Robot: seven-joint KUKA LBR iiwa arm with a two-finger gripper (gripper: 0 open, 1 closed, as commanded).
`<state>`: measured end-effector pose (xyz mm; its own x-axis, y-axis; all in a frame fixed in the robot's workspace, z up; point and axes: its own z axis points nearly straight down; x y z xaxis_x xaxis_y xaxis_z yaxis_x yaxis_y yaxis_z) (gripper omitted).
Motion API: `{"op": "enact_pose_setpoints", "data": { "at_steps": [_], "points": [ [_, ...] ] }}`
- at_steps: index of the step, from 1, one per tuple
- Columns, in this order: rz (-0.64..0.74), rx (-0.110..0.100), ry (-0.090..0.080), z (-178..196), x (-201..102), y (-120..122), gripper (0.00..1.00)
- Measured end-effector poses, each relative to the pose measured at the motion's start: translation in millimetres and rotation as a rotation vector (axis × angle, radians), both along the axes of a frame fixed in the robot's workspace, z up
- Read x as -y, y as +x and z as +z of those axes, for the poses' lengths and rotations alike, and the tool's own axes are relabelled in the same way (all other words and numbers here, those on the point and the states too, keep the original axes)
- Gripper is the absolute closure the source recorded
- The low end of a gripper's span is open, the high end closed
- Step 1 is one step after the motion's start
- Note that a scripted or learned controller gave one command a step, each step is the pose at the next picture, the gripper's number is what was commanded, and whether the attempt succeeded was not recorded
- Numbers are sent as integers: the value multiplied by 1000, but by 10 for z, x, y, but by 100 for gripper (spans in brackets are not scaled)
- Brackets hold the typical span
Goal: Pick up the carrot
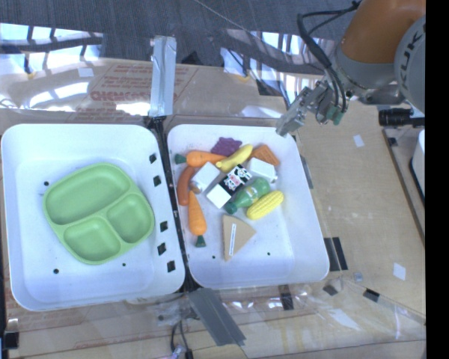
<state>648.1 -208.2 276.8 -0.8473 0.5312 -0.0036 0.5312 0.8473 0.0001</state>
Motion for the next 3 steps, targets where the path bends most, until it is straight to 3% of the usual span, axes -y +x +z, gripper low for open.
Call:
{"op": "enact_pose_setpoints", "data": {
  "at_steps": [2,3],
  "points": [
    [161,-5,1,25,-1,-95,100],
    [241,2,-2,23,-17,-3,100]
  ]
}}
